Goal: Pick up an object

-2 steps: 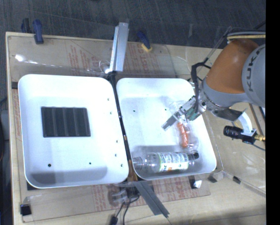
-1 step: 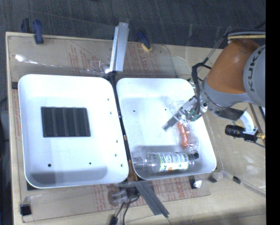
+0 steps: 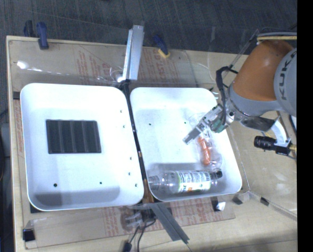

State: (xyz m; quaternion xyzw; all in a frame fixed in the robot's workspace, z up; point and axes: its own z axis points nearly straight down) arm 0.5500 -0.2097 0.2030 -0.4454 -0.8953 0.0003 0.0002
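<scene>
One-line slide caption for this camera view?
Hand poised over orange object in right bin, clear bottle alongside.

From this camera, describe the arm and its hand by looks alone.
The arm is grey with a broad orange band and dark lettering on its pale right side. Thin dark cables loop beside the wrist. The hand is slim, grey metal, with a green patch near its base.

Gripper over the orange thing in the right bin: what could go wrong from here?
The gripper sits at the upper end of the orange object, so a grasp may catch only its tip and slip. The clear bottle lies just below it and could get nudged. Both sit near the right bin's wall, leaving little room.
</scene>
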